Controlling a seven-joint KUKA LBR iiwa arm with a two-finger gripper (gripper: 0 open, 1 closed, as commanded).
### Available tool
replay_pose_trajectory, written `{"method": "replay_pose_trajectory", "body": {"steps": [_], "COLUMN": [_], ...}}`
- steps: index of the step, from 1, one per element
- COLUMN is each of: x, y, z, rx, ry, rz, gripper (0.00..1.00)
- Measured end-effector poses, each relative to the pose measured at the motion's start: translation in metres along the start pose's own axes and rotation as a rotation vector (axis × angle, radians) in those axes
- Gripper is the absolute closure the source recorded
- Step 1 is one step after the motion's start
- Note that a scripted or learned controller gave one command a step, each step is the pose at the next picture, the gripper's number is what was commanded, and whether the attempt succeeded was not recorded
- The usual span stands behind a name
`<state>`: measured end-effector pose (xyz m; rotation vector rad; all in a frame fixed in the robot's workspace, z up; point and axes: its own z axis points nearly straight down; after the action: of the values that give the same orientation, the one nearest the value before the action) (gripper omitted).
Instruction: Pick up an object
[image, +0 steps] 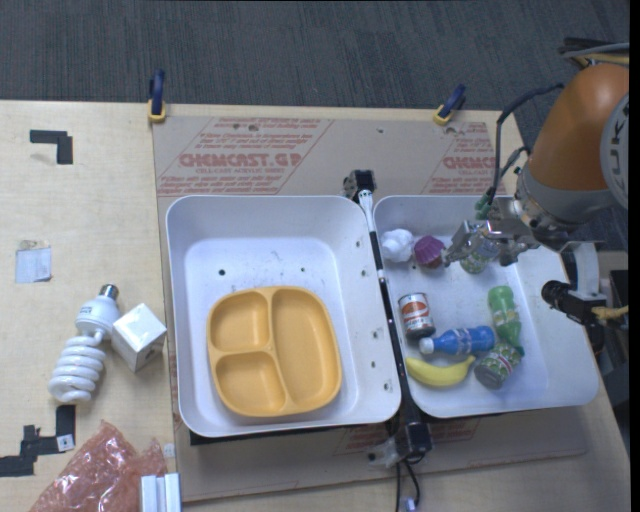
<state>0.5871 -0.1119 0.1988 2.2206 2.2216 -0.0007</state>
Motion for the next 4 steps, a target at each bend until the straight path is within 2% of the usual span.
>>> {"method": "replay_pose_trajectory", "body": {"steps": [1, 2, 3, 4], "x": [0.019, 0.018, -0.025, -0.025], "y": [0.022, 0.022, -0.047, -0.047], "z": [0.106, 0.096, 0.098, 0.098], "rx": [0.0, -0.001, 0.0, 0.0], "ry": [0.0, -0.001, 0.0, 0.0], "rz": [0.001, 0.003, 0.002, 0.002], "gripper": [0.0, 1.0, 1.0, 0.0]}}
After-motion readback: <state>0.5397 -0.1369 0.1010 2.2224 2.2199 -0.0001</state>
